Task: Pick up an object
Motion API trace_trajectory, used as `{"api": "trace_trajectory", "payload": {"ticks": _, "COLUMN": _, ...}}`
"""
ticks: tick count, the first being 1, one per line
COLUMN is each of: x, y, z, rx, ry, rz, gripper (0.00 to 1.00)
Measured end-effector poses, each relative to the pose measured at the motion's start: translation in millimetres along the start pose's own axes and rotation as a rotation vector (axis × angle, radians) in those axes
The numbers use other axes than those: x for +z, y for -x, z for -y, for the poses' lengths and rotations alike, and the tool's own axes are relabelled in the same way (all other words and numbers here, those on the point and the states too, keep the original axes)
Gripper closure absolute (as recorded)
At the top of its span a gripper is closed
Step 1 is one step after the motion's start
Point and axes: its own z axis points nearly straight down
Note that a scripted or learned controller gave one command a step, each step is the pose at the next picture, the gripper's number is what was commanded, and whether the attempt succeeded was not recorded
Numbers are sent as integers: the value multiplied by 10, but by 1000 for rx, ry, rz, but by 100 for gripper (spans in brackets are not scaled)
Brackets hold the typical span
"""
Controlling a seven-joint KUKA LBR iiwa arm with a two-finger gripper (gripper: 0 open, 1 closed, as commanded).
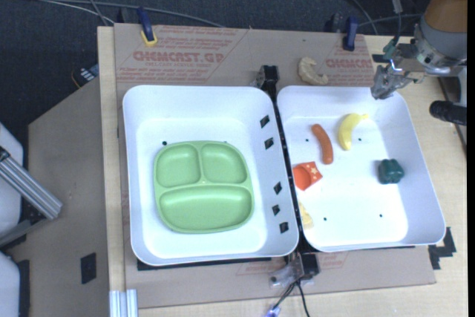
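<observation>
A yellow banana [351, 128] is lying in the right bin [415, 159], near its back wall, curved and smooth like plastic. The pincer [383, 85] is hovering just beyond that bin's back right corner, up and to the right of the banana and apart from it; it is too small and dark to tell its state. An orange sausage [322, 142] is sitting left of the banana, a red wedge [307, 175] below it, a dark green lump [390, 171] to the right. A pale green divided plate [202, 185] is resting in the left bin [137, 159]. A tan blurry object [312, 70] is lying on the tabletop [185, 56] behind the bins.
</observation>
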Motion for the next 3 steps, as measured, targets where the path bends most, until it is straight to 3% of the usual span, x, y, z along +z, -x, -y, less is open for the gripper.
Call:
{"api": "trace_trajectory", "payload": {"ticks": 2, "x": -171, "y": -963, "z": 60, "rx": -4, "ry": -6, "rz": -4, "gripper": 100}}
{"api": "trace_trajectory", "payload": {"ticks": 3, "x": -78, "y": -1515, "z": 107, "rx": -5, "ry": -9, "rz": -4, "gripper": 100}}
